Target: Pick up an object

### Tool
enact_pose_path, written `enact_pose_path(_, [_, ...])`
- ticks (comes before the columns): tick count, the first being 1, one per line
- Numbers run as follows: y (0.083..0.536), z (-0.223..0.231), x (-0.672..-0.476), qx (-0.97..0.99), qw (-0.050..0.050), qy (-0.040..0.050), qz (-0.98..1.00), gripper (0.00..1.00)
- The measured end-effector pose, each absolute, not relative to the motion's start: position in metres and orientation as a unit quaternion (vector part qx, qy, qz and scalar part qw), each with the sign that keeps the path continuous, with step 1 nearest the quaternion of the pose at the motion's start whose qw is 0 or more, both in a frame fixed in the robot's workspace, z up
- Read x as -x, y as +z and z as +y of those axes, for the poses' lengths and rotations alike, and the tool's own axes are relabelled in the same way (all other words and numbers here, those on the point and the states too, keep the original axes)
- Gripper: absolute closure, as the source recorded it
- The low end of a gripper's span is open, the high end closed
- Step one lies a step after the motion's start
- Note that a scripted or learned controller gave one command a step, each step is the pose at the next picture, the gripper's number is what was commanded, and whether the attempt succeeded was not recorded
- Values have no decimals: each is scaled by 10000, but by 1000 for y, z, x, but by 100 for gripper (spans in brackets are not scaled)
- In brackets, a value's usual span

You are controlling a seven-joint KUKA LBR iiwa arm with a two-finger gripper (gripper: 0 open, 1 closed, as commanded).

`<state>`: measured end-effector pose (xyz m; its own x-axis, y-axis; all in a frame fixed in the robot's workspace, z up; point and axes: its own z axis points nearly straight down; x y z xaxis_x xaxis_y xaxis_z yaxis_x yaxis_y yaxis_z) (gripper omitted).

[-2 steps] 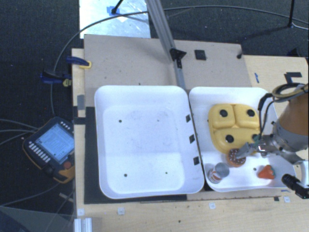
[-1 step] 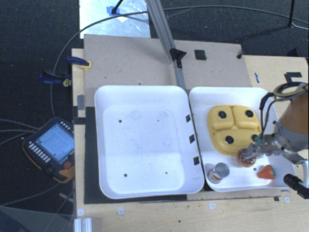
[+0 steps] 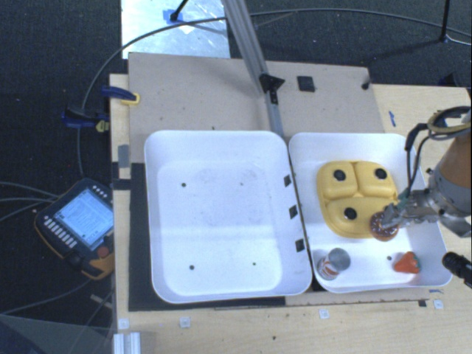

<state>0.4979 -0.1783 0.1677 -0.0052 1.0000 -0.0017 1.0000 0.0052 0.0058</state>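
The surface (image 3: 221, 94) carries two shallow white bins side by side. The left bin (image 3: 158, 198) offers wide open floor between its rims. The right bin (image 3: 310, 153) is crowded: a yellow moulded object (image 3: 346, 183) fills its middle, leaving narrow room along the near rim, where a small silver cup (image 3: 335, 261) and an orange-red piece (image 3: 405, 262) lie apart. The gripper (image 3: 385, 223) sits low at the yellow object's right edge, over a small reddish round object (image 3: 382, 231); how far it is open cannot be told.
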Motion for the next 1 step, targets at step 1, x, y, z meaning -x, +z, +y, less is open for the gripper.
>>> enact_pose_path(1, [224, -170, -505, -7050, 24, 13, 7092, 100])
